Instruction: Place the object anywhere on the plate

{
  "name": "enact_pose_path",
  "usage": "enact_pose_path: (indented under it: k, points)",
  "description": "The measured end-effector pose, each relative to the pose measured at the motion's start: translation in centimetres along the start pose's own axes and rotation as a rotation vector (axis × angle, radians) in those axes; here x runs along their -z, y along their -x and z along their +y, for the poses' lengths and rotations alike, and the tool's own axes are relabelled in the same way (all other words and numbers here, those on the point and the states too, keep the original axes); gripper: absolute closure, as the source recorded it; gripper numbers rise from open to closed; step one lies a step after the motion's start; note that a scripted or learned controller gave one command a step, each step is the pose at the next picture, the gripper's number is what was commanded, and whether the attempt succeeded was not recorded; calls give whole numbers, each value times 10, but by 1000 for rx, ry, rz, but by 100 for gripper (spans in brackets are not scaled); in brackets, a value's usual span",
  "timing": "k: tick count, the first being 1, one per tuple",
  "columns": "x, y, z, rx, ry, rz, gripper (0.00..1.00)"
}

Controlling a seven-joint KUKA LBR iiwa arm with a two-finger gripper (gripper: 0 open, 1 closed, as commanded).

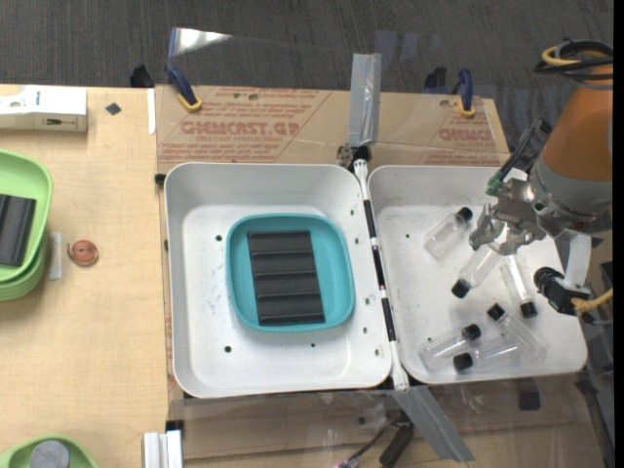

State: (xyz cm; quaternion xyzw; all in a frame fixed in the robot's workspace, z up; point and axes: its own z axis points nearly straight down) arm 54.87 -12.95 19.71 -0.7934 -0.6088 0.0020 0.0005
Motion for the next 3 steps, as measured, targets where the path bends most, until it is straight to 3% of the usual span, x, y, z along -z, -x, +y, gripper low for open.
enact_pose_path:
  k: [1, 2, 3]
  points:
    - [3, -63, -49, 173, 0, 1, 100]
    - [-6, -108, -69, 331, 3, 0, 100]
    - [-6, -109, -69, 331, 3, 1, 0]
